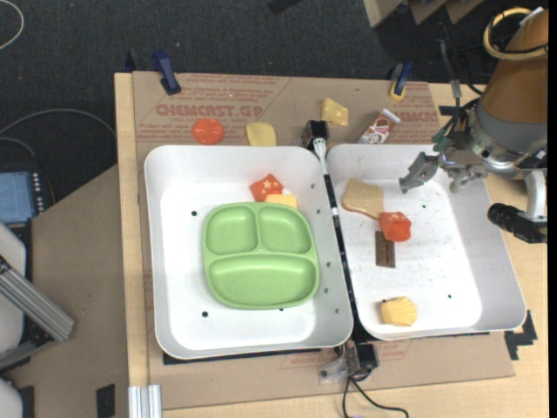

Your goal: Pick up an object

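One arm [513, 85] reached in from my right, wrist bent low; its hand [424, 171] hung over the right bin's [487, 268] back edge, grip state unclear to me.

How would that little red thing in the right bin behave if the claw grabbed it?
The red piece looks small, rounded and glossy, so probably light and apt to slip or roll. It touches the brown bar, which may shift.

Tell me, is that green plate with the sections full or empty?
Empty. All three sections of the green plate show bare green. The red piece and yellow piece lie just beyond its far rim.
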{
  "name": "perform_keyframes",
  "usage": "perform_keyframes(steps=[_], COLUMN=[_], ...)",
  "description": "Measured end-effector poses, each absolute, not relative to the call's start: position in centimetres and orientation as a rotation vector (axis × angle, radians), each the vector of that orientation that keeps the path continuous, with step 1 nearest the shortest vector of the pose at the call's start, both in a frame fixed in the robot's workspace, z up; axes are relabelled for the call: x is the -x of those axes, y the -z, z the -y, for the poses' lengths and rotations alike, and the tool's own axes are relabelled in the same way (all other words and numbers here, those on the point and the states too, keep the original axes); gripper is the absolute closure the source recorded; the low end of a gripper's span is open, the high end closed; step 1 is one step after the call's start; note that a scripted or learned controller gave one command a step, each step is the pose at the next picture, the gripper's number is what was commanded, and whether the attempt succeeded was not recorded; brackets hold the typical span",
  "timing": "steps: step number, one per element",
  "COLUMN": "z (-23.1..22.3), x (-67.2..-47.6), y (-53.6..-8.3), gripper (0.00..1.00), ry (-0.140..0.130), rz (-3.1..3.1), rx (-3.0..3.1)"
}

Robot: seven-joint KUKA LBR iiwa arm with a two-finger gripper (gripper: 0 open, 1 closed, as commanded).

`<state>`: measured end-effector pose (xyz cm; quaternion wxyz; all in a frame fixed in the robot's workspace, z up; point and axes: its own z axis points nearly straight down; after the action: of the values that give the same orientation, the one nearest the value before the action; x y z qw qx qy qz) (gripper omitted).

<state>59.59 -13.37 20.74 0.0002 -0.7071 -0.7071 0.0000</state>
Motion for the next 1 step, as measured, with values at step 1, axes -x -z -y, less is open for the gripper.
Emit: perform_keyframes(steps=[1], z=[11.68], x=[-56.81], y=[-9.35], gripper=[0.00], ry=[-0.008], rz=[2.215], rx=[2.214])
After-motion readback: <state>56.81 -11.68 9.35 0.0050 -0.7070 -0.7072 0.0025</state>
